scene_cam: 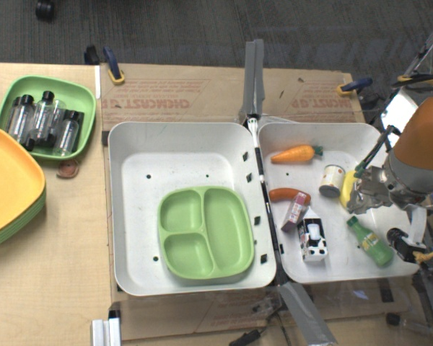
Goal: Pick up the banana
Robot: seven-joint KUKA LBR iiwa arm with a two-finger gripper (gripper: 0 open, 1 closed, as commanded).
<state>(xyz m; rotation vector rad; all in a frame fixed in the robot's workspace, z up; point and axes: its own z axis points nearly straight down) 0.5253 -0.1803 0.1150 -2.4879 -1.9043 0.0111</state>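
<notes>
Far left of bench: stack of orange plates (pixel 11 186), and behind it a green tray (pixel 47 117) w/ small dark-capped bottles inside. Left bin (pixel 130 157) holds a green divided plate (pixel 206 231), nothing else in it.

Right bin (pixel 296 265) has the clutter: carrot (pixel 294 154) near the back, a red item (pixel 289 194) just below it w/ a small dark-red packet (pixel 295 210) touching it, a black-and-white box (pixel 312 238) toward the front, a small can (pixel 332 181) right of centre, and a green bottle (pixel 369 241) lying at a slant nr the front-right corner.

Banana (pixel 347 189) sits just beside the can, on its right side, only a yellow strip of it visible since the gripper (pixel 362 193) is right on top of it. Arm comes in from the right, orange band above the wrist. Pincer state: can't tell, view doesn't show it.

Step in hand, as I read it: grasp phase, gripper down at the banana, not yet lifted. No proof it's actually held. Next move calls for a firm close across the banana, then a straight lift clear of the can so it doesn't get dragged along.
</notes>
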